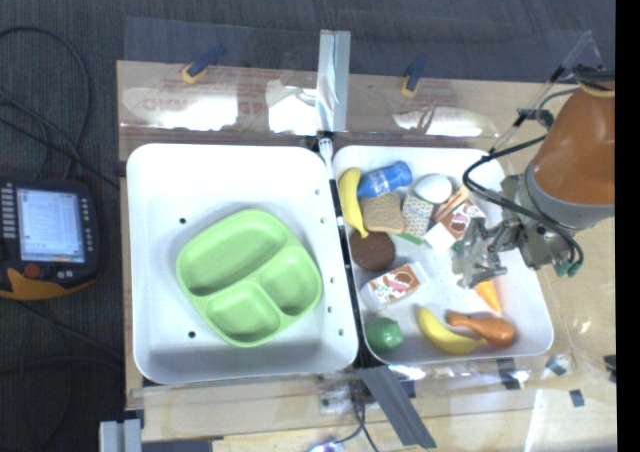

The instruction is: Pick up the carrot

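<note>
The carrot (489, 295) is a small orange cone in the right bin (540, 340), near its right wall. Only its lower, pointed part shows, because its upper end is hidden under the gripper. The gripper (476, 262) hangs from the grey arm with the orange band (580, 155) and sits directly over the carrot's top. Whether it touches the carrot is unclear.
The right bin also holds a brown drumstick (482, 325) and a banana (443, 332) just below the carrot, a green lime (384, 334), small cartons (393, 285), a brown cookie (373, 250), bread (381, 213), a second banana (349, 200), a blue bottle (386, 179) and a white egg (433, 187). A green divided plate (250, 275) lies in the left bin (160, 180).
</note>
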Motion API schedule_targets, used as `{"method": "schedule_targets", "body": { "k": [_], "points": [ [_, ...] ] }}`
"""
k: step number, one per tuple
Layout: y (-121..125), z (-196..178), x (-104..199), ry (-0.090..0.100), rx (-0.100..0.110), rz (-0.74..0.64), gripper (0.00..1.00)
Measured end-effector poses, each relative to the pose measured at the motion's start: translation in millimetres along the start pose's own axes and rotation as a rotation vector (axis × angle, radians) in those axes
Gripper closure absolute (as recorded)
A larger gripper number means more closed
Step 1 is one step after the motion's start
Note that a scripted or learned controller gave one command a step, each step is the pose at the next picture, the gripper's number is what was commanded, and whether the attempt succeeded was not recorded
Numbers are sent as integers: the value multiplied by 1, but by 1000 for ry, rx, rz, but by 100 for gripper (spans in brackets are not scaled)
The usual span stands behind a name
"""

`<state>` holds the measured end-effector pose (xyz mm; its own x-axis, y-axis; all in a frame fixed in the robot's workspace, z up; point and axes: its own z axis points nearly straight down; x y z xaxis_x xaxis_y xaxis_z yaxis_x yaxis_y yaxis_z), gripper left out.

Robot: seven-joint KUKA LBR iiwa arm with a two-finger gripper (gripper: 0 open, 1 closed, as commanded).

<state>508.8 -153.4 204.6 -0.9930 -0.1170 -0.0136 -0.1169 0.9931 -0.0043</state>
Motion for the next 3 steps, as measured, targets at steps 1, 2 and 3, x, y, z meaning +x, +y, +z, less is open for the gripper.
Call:
{"method": "schedule_targets", "body": {
  "k": [1, 2, 3],
  "points": [
    [-59, -195, -24, 2, -1, -427, 100],
    [-81, -235, -90, 6, -8, -694, 100],
    [-81, -225, -99, 5, -12, -1022, 100]
  ]
}}
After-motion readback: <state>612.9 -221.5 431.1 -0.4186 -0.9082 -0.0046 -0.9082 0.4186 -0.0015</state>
